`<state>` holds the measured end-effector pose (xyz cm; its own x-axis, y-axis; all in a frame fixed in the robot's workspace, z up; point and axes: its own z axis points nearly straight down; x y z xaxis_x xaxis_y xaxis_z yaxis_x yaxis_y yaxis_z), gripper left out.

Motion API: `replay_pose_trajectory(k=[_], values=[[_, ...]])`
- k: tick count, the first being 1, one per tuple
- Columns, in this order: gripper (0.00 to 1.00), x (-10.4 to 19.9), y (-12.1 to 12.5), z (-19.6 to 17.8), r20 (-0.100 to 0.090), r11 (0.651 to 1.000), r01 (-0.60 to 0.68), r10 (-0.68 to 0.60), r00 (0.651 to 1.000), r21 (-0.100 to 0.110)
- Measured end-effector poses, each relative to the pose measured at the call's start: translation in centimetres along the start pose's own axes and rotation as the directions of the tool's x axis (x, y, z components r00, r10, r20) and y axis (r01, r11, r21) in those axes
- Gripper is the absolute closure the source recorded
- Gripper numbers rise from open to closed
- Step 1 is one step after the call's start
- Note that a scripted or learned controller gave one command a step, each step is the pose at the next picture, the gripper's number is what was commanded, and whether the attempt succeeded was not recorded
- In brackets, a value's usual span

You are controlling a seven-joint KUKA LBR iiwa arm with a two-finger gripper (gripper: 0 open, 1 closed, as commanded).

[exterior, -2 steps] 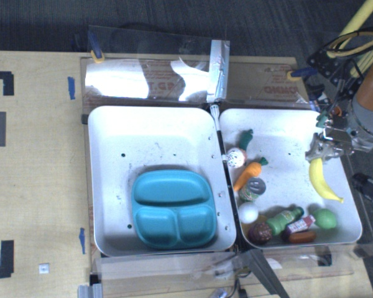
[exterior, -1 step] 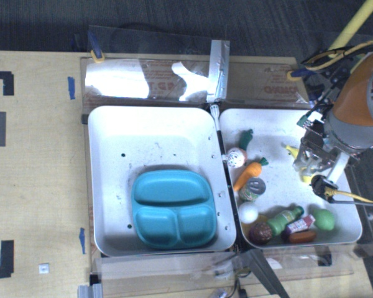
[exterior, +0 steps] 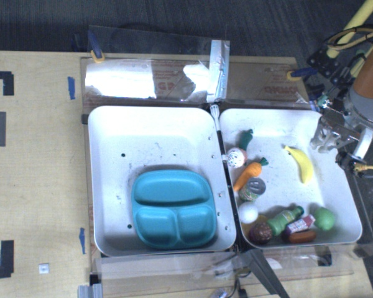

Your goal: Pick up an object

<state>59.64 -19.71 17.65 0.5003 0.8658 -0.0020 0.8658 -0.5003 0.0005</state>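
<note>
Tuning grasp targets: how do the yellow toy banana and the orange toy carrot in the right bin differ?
The yellow toy banana is one plain colour; the orange toy carrot has a green top. The banana is curved, the carrot straight and tapered. The banana lies alone on bare bin floor near the gripper; the carrot sits in the clutter along the left wall. Both lie flat in the right white bin.

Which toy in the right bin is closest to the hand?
The yellow banana. It lies apart in the upper right of the right bin, just left of the hand; the other toys cluster along the left wall and bottom.
</note>
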Motion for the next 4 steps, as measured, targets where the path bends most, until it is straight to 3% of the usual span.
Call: replay_pose_trajectory(k=[1, 2, 3, 4], values=[[0.0, 0.2, 0.0, 0.0, -0.001, 1.0, 0.002, -0.002, 1.0, 0.001], [0.0, -0.3, -0.5, 8.1, -0.014, 0.988, 0.153, -0.153, 0.988, 0.012], [1.0, -0.4, -0.3, 6.9, -0.007, 0.988, 0.154, -0.154, 0.988, 0.004], [1.0, 6.8, -4.2, -1.5, -0.005, 0.972, 0.236, -0.236, 0.972, -0.006]])
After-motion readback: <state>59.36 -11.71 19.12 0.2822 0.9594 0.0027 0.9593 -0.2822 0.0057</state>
